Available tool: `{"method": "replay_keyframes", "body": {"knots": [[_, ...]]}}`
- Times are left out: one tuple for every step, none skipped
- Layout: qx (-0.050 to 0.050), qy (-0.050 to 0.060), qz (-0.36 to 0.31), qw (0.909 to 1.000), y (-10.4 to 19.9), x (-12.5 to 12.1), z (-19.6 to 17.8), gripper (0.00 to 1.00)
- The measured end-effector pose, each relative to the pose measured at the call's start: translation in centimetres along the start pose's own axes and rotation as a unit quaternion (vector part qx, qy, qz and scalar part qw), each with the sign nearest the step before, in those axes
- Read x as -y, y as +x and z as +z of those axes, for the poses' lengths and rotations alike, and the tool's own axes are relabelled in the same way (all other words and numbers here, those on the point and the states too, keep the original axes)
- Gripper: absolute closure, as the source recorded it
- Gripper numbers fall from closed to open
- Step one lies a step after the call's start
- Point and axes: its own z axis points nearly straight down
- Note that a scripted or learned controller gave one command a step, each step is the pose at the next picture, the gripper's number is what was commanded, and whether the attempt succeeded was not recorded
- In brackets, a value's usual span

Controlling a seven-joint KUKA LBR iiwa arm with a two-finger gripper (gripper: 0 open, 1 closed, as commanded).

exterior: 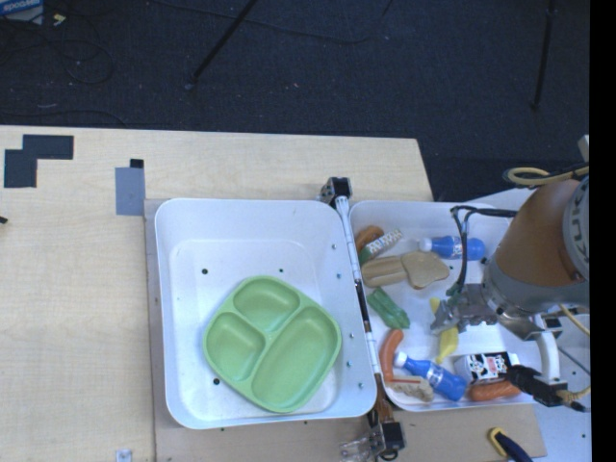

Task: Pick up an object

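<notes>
Your grey two-finger gripper (450, 318) hangs low in the right white bin (500, 210), just above a small yellow plastic piece (448, 340); whether it is parted or closed, you cannot tell from this slanted view, and nothing shows clamped in it. Treat that yellow piece as the likeliest target. Descend straight, because clutter crowds it: a green pepper-shaped toy (389, 308) lies to its left, an orange sausage-shaped toy (388, 352) and a blue plastic bottle with a white cap (433, 376) sit just below, and a tan flat wooden piece (404, 270) sits above. Close only once the piece sits between the tips, then lift slowly. The green three-compartment plastic plate (272, 343) in the left white bin (183, 258) is well apart.
</notes>
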Motion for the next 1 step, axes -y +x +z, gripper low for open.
{"method": "replay_keyframes", "body": {"knots": [[0.002,0.000,-0.002,1.0000,0.64,3.90,-11.96,1.00]]}}
